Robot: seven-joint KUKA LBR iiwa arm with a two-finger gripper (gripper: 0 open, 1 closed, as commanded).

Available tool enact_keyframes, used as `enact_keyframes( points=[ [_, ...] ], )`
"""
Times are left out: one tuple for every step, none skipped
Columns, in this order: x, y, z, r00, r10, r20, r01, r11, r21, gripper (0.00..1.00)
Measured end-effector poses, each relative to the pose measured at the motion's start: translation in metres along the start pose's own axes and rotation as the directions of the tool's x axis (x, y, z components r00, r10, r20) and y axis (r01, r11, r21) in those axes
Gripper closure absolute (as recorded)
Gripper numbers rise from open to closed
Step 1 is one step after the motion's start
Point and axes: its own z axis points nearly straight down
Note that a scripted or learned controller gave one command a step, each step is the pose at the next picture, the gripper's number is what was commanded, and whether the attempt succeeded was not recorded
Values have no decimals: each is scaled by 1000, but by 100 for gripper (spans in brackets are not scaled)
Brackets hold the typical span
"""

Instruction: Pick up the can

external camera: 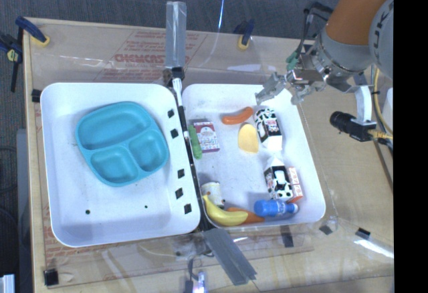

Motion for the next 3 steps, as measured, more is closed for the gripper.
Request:
enact_keyframes(
  points=[
    [-12, -27, 160, 995, -97, -1, 97, 995, 1, 0],
    [-12, 30, 184, 1000, 21, -1, -21, 1000, -1, 0],
    [-12, -40, 199, 952, -306, 0, 306, 952, -4, 0]
  ],
)
